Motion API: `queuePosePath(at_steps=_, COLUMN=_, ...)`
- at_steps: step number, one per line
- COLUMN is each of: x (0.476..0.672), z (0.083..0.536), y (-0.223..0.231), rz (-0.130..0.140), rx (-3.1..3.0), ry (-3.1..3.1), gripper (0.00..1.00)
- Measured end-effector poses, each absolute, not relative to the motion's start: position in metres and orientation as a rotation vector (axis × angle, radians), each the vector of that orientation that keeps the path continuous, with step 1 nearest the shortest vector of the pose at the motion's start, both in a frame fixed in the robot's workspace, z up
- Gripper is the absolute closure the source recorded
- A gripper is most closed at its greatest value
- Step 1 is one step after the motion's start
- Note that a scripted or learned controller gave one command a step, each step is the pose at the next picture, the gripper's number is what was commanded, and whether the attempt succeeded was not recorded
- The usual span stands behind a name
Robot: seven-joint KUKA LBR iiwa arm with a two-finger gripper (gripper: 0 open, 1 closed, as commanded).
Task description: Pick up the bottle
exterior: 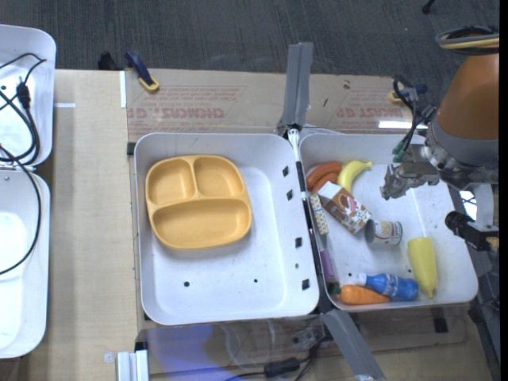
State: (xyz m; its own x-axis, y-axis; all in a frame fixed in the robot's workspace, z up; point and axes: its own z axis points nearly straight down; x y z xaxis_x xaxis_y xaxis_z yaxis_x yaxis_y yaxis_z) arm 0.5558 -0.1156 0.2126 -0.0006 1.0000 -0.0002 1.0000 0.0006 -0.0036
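Bottle (387, 285), blue with a white cap, lies untouched at the lower edge of the right bin (456, 296), beside a carrot (361, 294). Pincer (394, 182) hovers at the upper right, apart from it, carrying nothing; its spread I cannot tell. Reaching, grasping and lifting all remain.

Dark grey carpet floor (206, 14) lies beyond the pale wood table (87, 213), with flattened cardboard (206, 105) across the table's far side.
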Motion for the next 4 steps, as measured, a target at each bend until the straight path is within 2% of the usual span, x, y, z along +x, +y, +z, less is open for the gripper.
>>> queuePosePath(at_steps=1, x=0.486, z=0.149, y=-0.115, rz=0.003, rx=-2.112, ry=-2.323, gripper=0.00)
queuePosePath(at_steps=2, x=0.477, z=0.091, y=-0.117, rz=0.002, rx=-2.135, ry=-2.301, gripper=0.00)
queuePosePath(at_steps=3, x=0.478, z=0.091, y=-0.169, rz=0.001, rx=-2.060, ry=-2.371, gripper=0.00)
queuePosePath(at_steps=4, x=0.477, z=0.091, y=-0.146, rz=0.002, rx=-1.946, ry=-2.463, gripper=0.00)
